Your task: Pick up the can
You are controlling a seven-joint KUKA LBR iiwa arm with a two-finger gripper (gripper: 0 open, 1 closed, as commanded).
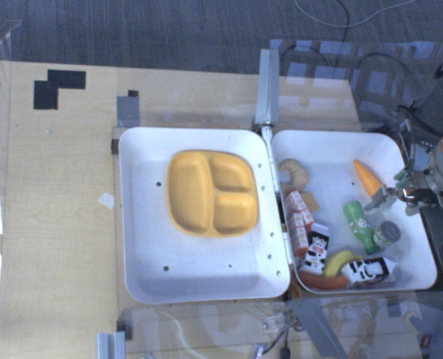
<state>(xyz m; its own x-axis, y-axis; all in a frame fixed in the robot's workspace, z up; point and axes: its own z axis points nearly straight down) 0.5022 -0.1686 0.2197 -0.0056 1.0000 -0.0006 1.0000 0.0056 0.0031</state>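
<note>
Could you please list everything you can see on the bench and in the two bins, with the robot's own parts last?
left bin: one, white, left half of bench
tray: one, yellow, three compartments, in left bin
right bin: one, white, beside left bin
can: one, grey top, right bin, near right wall
bottle: one, green, beside can
carrot: one, orange, right bin
donut: one, tan, upper left of right bin
banana: one, yellow, near front wall
gripper: one, grey, above right bin
</note>
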